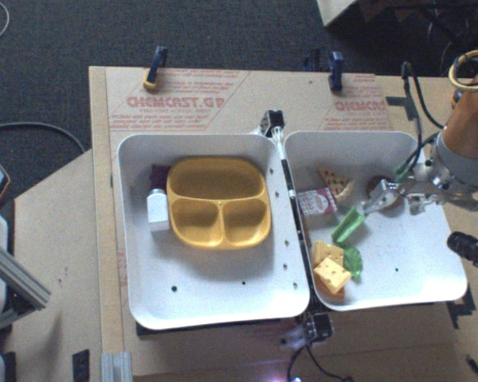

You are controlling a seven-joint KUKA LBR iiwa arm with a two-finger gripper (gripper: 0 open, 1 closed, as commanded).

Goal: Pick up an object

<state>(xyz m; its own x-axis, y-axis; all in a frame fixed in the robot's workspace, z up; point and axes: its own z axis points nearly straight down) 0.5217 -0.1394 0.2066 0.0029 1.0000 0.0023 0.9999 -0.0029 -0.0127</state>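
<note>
Scanning from the left, the left bin (135, 237) holds a yellow divided plate (219, 201) near its middle, its three compartments bare, with a small white bottle (158, 210) touching the plate's left edge and a dark purple item (159, 173) just behind that bottle, too small to identify. Past the central divider, the right bin (414, 277) carries the pickable clutter: a pink-labelled packet (317, 203) against the divider, a toast-like wedge (335, 185) just behind it, a green pepper-shaped piece (348, 226) slanting through the middle, a smaller green piece (353, 259) below it, and two yellow cheese blocks (331, 267) stacked near the front rim. A dark reddish lump (380, 187) sits beside the arm's tool. The gripper (380, 204) reaches in from the right and hangs low over the bin, just beyond the upper end of the green pepper-shaped piece; whether its claw is spread or pressed together cannot be told from here, and nothing is visibly pinched in it. The likeliest target appears to be that green piece, being nearest. To do this well, I would centre the tool over the piece's midsection rather than its tip, turn the wrist across its long axis, and descend straight, keeping clear of the packet and lump.
</note>
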